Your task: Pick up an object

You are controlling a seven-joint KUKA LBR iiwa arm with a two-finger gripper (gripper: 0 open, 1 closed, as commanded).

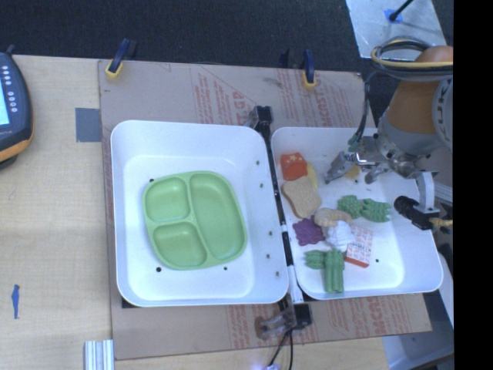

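Note:
The right bin holds several small toys: a red block, a tan bread-shaped piece, a purple piece, a green leafy piece, a green bundle, and a white and red packet. My gripper hangs low over the bin's back part, right of the red block and behind the green leafy piece. Its metal fingers stand spread apart, open. A small pale yellow bit shows between them; I cannot tell whether they touch it.
The left bin holds a green divided plate. A black ridge runs between the two bins. Clamps grip the cardboard's back edge. A teach pendant lies at the far left. A black fitting on the arm juts over the right bin's edge.

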